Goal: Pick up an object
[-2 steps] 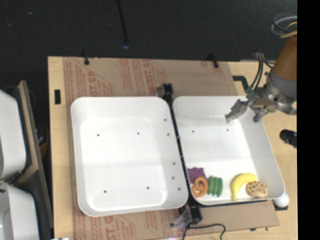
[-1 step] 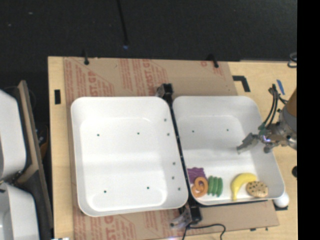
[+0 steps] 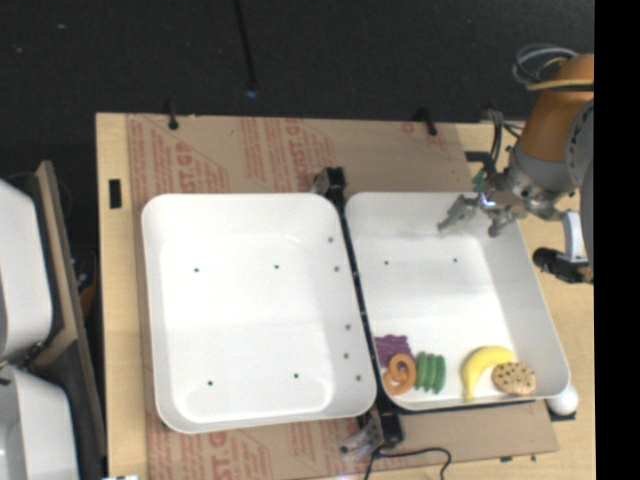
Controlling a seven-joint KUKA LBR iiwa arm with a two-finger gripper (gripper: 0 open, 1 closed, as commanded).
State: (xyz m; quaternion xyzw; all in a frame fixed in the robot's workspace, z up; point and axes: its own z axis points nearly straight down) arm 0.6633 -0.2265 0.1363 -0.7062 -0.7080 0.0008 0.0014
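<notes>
Banana (image 3: 484,367) well apart from gripper (image 3: 472,218)

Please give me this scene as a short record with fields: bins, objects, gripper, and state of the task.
bins: left bin, right bin, side by side
objects: purple piece, orange ring, green piece, banana, cookie, all at the near edge of the right bin
gripper: open, above the far corner of the right bin, holding nothing
task state: no object picked up yet
</notes>
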